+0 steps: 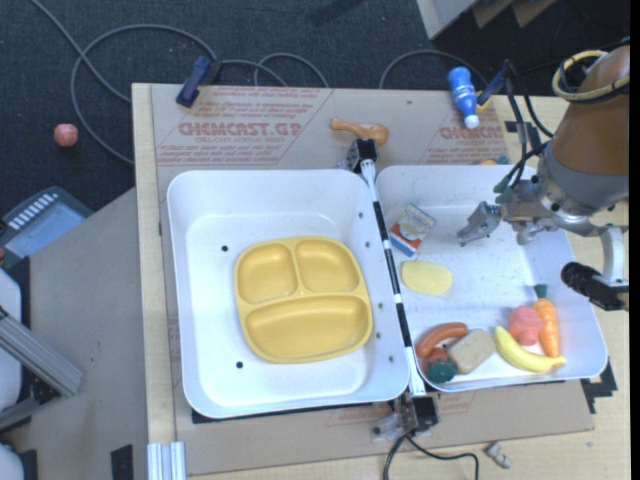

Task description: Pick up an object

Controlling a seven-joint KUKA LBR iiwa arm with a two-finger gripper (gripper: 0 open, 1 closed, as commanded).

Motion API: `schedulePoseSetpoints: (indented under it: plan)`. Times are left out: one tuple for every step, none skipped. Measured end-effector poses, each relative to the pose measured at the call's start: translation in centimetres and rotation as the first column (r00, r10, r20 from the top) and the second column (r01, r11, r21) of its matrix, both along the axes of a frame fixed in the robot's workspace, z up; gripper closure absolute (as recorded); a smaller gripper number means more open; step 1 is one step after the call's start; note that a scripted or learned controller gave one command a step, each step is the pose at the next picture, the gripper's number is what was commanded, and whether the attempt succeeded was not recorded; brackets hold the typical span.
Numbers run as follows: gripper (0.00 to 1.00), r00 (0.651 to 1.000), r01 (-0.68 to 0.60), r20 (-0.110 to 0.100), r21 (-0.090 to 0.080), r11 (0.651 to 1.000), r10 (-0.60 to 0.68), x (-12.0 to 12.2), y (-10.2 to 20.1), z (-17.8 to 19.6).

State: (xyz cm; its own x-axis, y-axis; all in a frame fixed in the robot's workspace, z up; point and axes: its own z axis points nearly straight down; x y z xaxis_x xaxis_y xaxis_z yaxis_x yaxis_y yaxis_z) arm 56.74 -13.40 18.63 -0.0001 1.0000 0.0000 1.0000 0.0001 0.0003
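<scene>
gripper (478,226) above right bin (590,360), yellow disc (427,278) near, lower left

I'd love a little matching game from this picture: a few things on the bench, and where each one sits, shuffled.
Things:
1. yellow divided tray
2. banana
3. blue bottle
4. small carton

Places:
A. on the brown board behind the bins
B. near the front edge of the right bin
C. in the left bin
D. in the right bin, close to the divider, towards the back

Pairs: 1-C, 2-B, 3-A, 4-D
</scene>
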Motion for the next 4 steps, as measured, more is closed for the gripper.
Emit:
schedulePoseSetpoints:
  plan:
    - [0.0, 1.0, -0.001, 0.0, 0.0, 1.0, 0.001, 1.9, 3.8, -10.2]
    - [0.0, 1.0, -0.001, 0.001, 0.0, 1.0, 0.001, 8.9, 4.0, -10.1]
    - [0.0, 1.0, -0.002, 0.002, -0.001, 1.0, 0.002, 9.9, 3.8, -10.1]
    - [0.0, 1.0, -0.001, 0.001, -0.001, 1.0, 0.001, 9.9, 4.1, -10.1]
